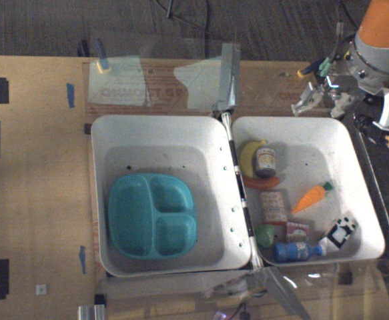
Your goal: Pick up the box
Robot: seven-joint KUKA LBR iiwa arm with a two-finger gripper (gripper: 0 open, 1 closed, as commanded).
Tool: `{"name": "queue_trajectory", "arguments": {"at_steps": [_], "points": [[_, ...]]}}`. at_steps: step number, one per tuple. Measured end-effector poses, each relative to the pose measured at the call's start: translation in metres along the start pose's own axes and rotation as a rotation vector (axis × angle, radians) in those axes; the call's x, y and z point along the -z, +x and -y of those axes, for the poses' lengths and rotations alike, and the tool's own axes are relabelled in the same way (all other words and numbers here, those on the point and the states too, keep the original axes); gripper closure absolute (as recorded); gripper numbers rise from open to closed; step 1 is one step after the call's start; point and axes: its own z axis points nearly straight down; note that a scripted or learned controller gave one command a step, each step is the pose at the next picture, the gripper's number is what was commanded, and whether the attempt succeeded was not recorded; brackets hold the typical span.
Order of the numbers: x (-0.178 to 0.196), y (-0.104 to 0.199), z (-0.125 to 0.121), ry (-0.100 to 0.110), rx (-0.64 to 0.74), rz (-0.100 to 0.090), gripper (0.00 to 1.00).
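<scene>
Nearest the camera a blue bottle (294, 251) lies beside the box (273, 207), surely light, stiff cardboard, best pinched across its narrow sides.

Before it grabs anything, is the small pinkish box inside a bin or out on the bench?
Inside. The small pinkish box lies flat in the right white bin, beside the orange toy carrot.
</scene>
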Motion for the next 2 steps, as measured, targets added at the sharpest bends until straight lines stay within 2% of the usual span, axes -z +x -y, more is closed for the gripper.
{"name": "queue_trajectory", "arguments": {"at_steps": [1,2], "points": [[-0.134,-0.004,0.115,0.000,0.129,-0.001,0.00],[0.066,0.019,0.169,-0.001,-0.062,0.001,0.00]]}}
